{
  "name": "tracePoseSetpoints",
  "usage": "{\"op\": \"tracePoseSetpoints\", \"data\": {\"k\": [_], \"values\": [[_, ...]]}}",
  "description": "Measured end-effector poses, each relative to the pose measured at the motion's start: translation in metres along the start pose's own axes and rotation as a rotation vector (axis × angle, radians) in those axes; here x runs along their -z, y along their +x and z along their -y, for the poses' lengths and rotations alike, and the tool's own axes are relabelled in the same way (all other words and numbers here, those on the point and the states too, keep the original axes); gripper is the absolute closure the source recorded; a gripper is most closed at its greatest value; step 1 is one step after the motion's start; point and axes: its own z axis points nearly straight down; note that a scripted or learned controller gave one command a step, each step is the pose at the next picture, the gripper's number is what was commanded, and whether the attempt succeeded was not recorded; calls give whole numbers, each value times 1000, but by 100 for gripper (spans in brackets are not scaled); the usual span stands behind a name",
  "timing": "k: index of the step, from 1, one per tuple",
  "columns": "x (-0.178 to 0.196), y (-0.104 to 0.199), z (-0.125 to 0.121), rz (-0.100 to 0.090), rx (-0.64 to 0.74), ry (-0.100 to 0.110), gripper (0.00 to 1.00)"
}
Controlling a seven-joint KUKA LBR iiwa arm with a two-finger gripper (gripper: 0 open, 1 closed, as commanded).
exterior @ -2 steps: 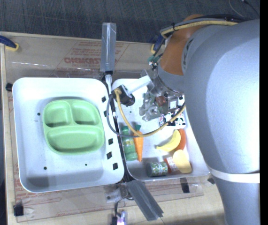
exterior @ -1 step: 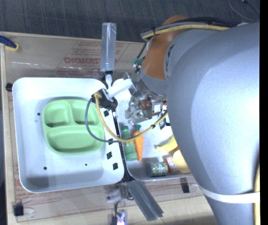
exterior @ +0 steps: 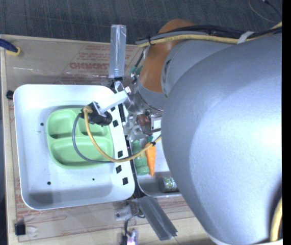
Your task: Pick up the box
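1. Camera view, layout: two white bins sit on the bench (exterior: 58, 55). The left bin (exterior: 28, 137) takes up the left half of the frame. Of the right bin (exterior: 153, 189) we see a strip at lower centre, beside the grey arm (exterior: 221, 116).
2. Camera view, the task's thing: we take the box (exterior: 63, 137) to be the pale green, two-compartment container lying flat in the middle of the left bin. That is a judgement, as nothing else box-like is plain to us.
3. Camera view, the hand: the gripper (exterior: 137, 124) hangs at frame centre, over the wall where the two bins meet. We cannot tell whether it is released, clenched or grasping, because the wrist hardware covers its lower end.
4. Relation: the box lies to the left of the gripper, near it. A looping cable (exterior: 84, 154) crosses above the box's right part.
5. Other items: an orange item (exterior: 151, 161) and some small green things lie in the right bin strip, just below the gripper.
6. Doing the step well, in our judgement: move left until centred over a box wall or its middle divider, align across that thin edge, then descend straight, keeping the cable clear.
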Motion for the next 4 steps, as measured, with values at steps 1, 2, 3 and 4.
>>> {"op": "tracePoseSetpoints", "data": {"k": [1, 2, 3, 4], "values": [[17, -24, 33, -1, 1, 0, 100], [47, 2, 49, -2, -1, -1, 100], [56, 2, 50, 0, 7, -4, 100], [66, 3, 51, 0, 14, -5, 100]]}}
